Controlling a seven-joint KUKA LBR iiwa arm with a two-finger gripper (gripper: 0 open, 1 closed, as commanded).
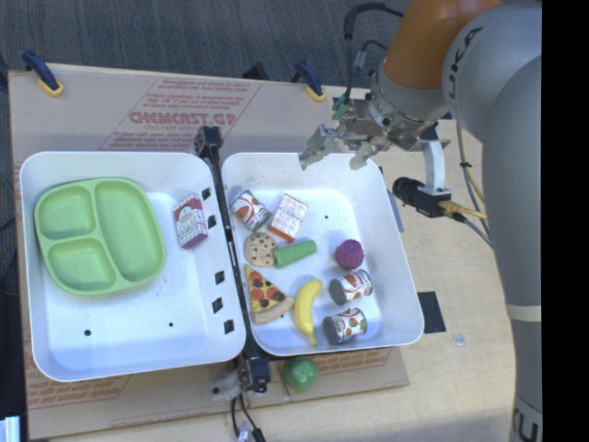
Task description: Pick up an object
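My gripper (339, 153) hangs open above the far rim of the right bin (391, 238), with nothing between its fingers. Below it in that bin lie a small red-and-white carton (288, 215), a tipped soup can (248, 209), a cookie (259, 249), a green cucumber piece (294, 252), a purple ball (349, 253), a pizza slice (264, 296), a banana (306, 309) and two more cans (351, 286) (344, 325). The nearest thing to the gripper is the carton, a little toward the near side of it.
The left bin (120, 339) holds a green divided plate (98, 235) and a small red box (190, 221). A green ball (299, 372) sits outside the bins at the front edge. Blue clamps (43, 72) (308, 79) pin the cardboard at the back.
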